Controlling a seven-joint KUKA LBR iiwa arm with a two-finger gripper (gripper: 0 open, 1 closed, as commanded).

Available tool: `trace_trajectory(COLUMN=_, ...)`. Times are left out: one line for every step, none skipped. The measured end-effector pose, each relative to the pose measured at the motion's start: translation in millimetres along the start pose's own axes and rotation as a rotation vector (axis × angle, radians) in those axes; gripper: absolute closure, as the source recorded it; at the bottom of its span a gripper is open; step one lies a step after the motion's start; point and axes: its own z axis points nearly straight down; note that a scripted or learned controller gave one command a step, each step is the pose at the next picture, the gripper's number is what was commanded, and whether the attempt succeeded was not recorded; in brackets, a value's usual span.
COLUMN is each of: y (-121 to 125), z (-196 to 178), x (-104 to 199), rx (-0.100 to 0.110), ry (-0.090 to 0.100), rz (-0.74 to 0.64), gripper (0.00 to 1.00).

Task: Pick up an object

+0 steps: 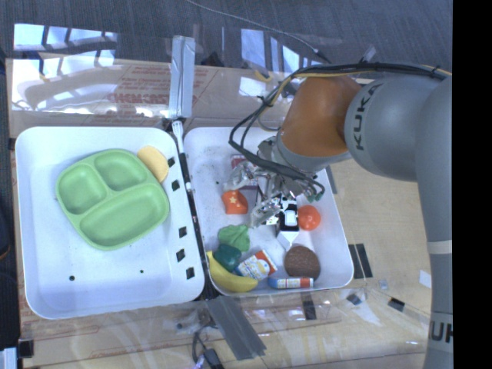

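Pale wood-toned worktop (pixel 384 314), nearest edge: clear tape strips, small black markers, a grey flat piece lying at a slant below the bins.

Right bin (pixel 337 244), white, shallow. Near wall, left to right: yellow banana (pixel 229 280) curved along the corner; small orange-and-white packet (pixel 257 265); white tube with a red end (pixel 290 283) lying flat against the wall; brown rounded lump (pixel 301 261). Just behind these: green leafy toy (pixel 234 237) above a darker teal piece (pixel 227 255). Mid-bin: orange-red block (pixel 234 201) at left, orange-red ball (pixel 309 217) at right, well apart.

Hand (pixel 270 206), metallic, lowered into the middle of the right bin, between the block and the ball, with a black-and-white item (pixel 287 215) just beside it. Whether its fingers are spread or pressed together cannot be told; nothing is visibly pinched.

Left bin (pixel 31 283), white, touching the right bin along a black-clipped seam. Holds a green three-compartment tray (pixel 113 197), tilted, with a yellow oval piece (pixel 154 161) at its far right corner.

Arm (pixel 400 129), grey, with orange band (pixel 319 118), entering from the right over the right bin; black cables loop off the wrist.

Far side: brown cardboard sheet with red print (pixel 138 91) behind the bins, upright metal bar (pixel 182 75) at the seam, dark ribbed floor (pixel 92 2) beyond.
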Motion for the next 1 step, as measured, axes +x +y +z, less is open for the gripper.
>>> trace_trajectory(y=64.9, z=1.1, x=19.0, rx=-0.001, ry=0.002, rz=-0.208, gripper=0.0)
